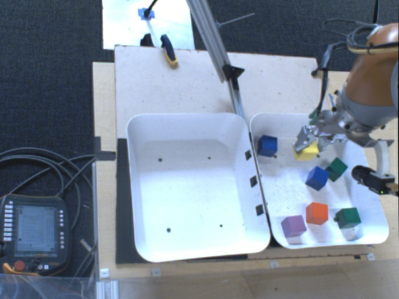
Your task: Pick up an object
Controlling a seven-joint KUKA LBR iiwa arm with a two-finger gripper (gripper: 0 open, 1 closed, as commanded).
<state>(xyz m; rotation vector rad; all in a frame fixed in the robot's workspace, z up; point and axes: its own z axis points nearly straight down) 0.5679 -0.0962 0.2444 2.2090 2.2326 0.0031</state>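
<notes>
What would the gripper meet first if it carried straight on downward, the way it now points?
Most likely the yellow block, which sits directly at the gripper fingertips in the right bin; depth is hard to judge from this slanted view.

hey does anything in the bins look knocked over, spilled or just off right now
Nothing stands out. The blocks all lie inside the right bin: dark blue cube, yellow block under the tool, blue cube, two green cubes, orange cube, purple cube. They sit scattered at various angles, none spilled.
</notes>
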